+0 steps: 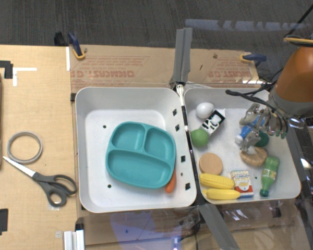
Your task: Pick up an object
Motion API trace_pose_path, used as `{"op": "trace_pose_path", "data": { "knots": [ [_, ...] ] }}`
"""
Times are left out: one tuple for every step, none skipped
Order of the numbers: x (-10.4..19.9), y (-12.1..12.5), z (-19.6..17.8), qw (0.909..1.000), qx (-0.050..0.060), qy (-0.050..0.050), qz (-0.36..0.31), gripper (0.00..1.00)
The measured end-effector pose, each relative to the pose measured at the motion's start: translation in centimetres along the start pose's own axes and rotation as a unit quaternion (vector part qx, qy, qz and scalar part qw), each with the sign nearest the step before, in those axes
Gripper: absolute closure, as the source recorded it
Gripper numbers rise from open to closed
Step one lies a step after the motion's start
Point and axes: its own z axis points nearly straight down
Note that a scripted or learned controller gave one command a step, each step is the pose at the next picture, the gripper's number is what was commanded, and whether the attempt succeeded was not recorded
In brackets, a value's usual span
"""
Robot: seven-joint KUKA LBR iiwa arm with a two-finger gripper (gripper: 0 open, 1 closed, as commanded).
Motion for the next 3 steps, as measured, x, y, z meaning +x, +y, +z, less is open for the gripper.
{"op": "trace_pose_path", "data": {
  "knots": [
    [-0.9,-0.5,0.0,1.0000,0.000,-0.001,0.009,0.00],
    [-2.4,-1.3,0.0,0.9997,0.001,-0.001,-0.025,0.00],
    [-0.4,-1.7,0.0,0.9998,0.000,0.000,0.018,0.00]
  ]
}}
